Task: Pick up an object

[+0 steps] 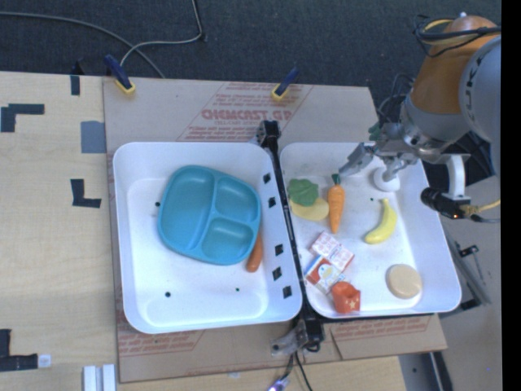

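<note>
**Ana:** Over the right bin [446, 243], near its far edge, hangs the gripper [376, 166]. Can you see what state it is in?

**Ben:** Its two fingers [355, 160] stand spread apart, with nothing between them. It sits above bare white floor, beyond the carrot [334, 205] and the banana [381, 223], touching neither.

**Ana:** What lies around the carrot?

**Ben:** Take the carrot as the mark. It lies lengthwise, with its green top toward the far edge. Just to its left, touching or nearly so, is a yellow piece [310, 211] with a green leafy piece [303, 191] resting on it. To its right, a little apart, the banana curves along the bin floor. Nearer the camera than the carrot sit two small white and red cartons [329, 261], one partly over the other, and nearer still a red piece [346, 297] by the near rim. A round tan disc [403, 281] lies well to the carrot's right and nearer the camera, below the banana.

**Ana:** And the other bin?

**Ben:** Left of the carrot, across the divider, the left bin [130, 243] holds a blue sectioned plate [209, 214], tilted. A small orange stick [256, 255] lies just against the plate's right edge.
</note>
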Tool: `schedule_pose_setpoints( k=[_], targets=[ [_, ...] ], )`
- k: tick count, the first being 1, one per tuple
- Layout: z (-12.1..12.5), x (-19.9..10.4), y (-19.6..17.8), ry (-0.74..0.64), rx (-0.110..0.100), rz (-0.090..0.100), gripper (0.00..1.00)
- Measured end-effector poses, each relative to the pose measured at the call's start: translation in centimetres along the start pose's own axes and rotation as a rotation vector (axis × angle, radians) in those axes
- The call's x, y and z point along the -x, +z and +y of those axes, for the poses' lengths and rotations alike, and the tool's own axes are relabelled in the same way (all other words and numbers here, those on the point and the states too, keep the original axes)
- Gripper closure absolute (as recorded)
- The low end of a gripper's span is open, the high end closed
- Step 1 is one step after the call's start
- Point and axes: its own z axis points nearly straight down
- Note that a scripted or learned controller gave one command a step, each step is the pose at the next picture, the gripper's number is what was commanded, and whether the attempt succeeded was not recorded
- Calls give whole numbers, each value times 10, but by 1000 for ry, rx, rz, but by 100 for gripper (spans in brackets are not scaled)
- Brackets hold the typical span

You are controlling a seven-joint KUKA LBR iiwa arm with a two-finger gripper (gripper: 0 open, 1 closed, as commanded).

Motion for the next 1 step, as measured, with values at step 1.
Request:
schedule_pose_setpoints(
  k=[1],
  targets=[
    [18,-19,107,0,2,0,0]
  ],
)
